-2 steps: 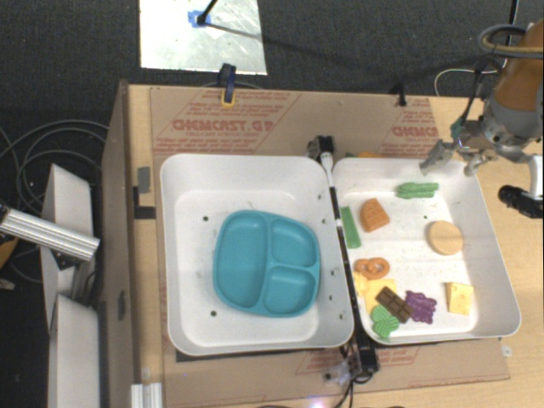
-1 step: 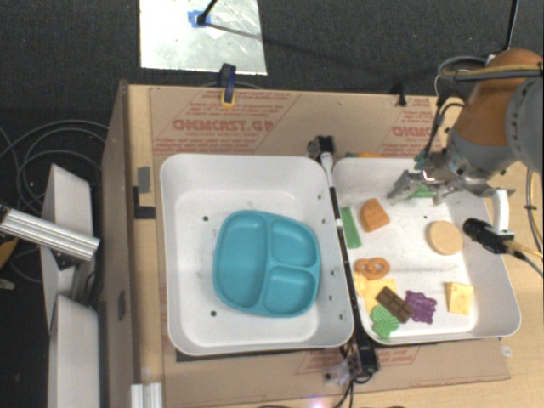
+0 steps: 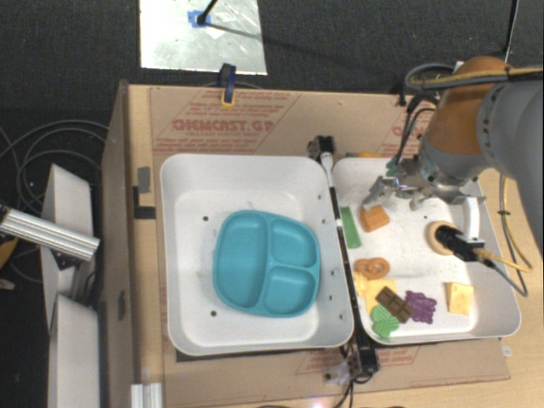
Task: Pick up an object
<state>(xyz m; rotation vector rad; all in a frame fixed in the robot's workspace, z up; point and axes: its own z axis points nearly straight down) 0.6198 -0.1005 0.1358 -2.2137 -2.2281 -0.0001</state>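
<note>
The end effector (image 3: 384, 192) hung low in the right bin (image 3: 510, 313), fingers apart and gripping nothing, an orange block (image 3: 374, 219) just below it. Nearer than that block lay a donut (image 3: 371, 268), a brown piece (image 3: 393, 300), purple grapes (image 3: 420, 305) and a yellow cheese (image 3: 460, 297). Left of it, the left bin (image 3: 183, 185) held a blue tray (image 3: 265, 262).

One fixed camera looks down at a slant from above the brown cardboard-covered bench (image 3: 255, 117), far enough back to take in both shallow white plastic bins (image 3: 183, 228) side by side. The bench's far edge lies toward the top. The grey arm with an orange band (image 3: 476, 117) enters from the right.
</note>
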